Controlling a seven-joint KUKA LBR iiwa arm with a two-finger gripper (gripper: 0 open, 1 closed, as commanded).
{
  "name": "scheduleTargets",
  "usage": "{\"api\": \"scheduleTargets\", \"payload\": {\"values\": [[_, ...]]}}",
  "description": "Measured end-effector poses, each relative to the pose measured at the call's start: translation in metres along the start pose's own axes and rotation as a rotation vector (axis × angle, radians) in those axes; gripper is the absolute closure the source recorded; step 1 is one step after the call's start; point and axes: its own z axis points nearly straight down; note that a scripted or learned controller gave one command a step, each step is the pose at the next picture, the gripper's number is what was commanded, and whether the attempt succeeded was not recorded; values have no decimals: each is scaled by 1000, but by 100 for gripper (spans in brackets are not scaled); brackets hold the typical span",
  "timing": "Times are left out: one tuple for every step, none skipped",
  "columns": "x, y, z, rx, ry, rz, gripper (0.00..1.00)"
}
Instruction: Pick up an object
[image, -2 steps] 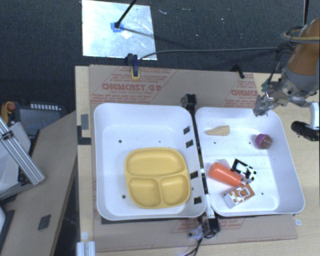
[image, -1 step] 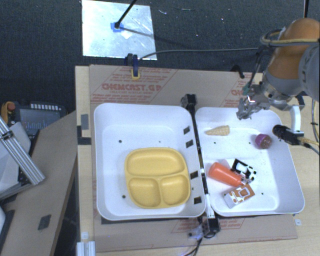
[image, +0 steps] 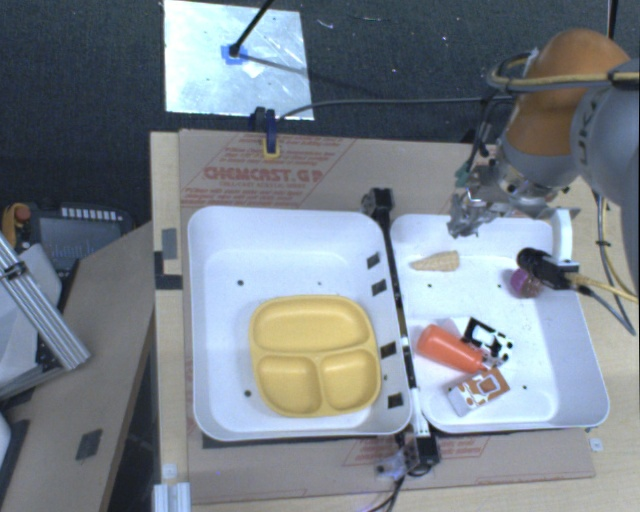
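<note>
Tabletop's 3 o'clock bin (image: 560, 340) has a pale cone (image: 435, 262) just at 7 o'clock of the pincer (image: 467, 222), lying 9-to-3; can't tell how open the pincer is.

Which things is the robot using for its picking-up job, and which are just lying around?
For the job:
tool, tan cone, orange toy, black-and-white piece, small patterned box, purple thing, yellow plate.

Just lying about:
shiny sheet, clamp, grey control box.
</note>
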Motion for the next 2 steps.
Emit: {"api": "scheduleTargets", "payload": {"values": [[51, -7, -9, 0, 0, -1, 100], [108, -5, -20, 0, 1, -1, 100]]}}
